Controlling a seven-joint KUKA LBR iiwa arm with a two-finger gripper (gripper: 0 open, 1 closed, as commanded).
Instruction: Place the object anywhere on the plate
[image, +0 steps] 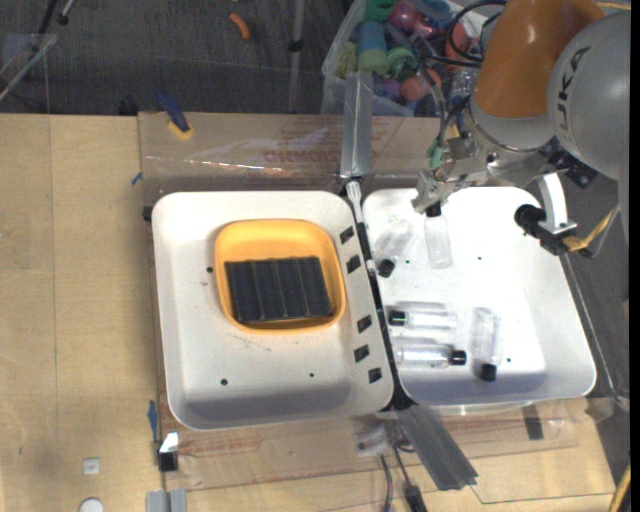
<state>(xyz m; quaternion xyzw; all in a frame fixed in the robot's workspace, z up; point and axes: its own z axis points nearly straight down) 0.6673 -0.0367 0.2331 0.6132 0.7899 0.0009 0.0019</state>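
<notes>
A yellow plate (268, 234) lies in the left bin (190, 330), and a black ridged slab (278, 288) rests flat on it. Several clear vials with black caps lie scattered in the right bin (520, 300). One vial (438, 246) lies just below my gripper (433, 199), which hangs low over the far edge of the right bin. Another vial (392, 247) lies to its left by the divider. Two vials (424, 319) (430, 355) lie side by side near the front, and one more vial (485, 340) lies to their right. I see nothing clearly between the gripper's tips.
The divider (365, 290) between the bins carries black clips. A clear tub of coloured toys (400, 45) stands behind the bins. The grey arm with its orange band (525, 50) comes in from the upper right over the right bin.
</notes>
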